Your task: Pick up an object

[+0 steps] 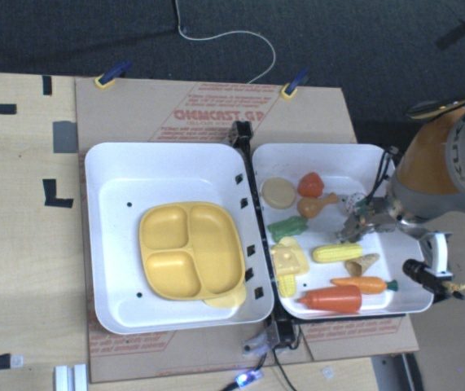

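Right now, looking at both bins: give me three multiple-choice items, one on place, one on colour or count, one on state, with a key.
1. Where does the yellow divided plate lie?
A. In the left bin
B. In the right bin
C. On the cardboard outside the bins

2. How many compartments does the plate have?
A. Two
B. Three
C. Five

3. How does the corn cob stand relative to the tool?
A. Lifted clear of the bin in the tool
B. Lying on the bin floor just below the tool
C. Resting on the plate

Key: 1 A, the plate sits on the left bin's floor. 2 B, ridges split it into three wells. 3 B, the cob lies flat among the toy foods in the right bin, with the tool low just above it.
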